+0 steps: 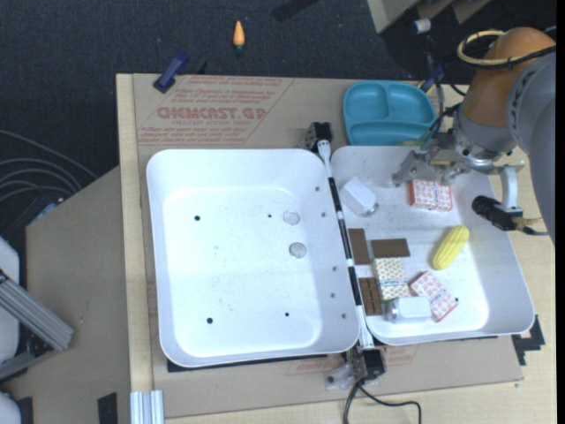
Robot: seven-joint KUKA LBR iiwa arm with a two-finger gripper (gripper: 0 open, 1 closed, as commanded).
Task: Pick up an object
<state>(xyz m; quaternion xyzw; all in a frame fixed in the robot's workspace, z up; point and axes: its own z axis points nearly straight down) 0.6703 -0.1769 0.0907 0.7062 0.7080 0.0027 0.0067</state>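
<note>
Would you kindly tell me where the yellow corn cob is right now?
The corn cob lies in the right bin, near its right side, below the red-patterned packet and above another packet.

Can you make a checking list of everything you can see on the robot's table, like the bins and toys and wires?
Surface: brown board bench with red lettering, bearing the left white bin and the right white bin side by side.
Job's things: in the right bin, a yellow toy corn cob, a white block, a red-and-white patterned packet, brown flat bars and small patterned packets.
Clutter: turquoise divided plastic tray behind the right bin; blue clip at the bench's far corner.
Grippers: two-finger gripper low over the right bin's far end, beside the red-and-white packet.
Cables: grey cables on the floor at left.
Surroundings: dark carpet with a small orange toy carrot.
</note>
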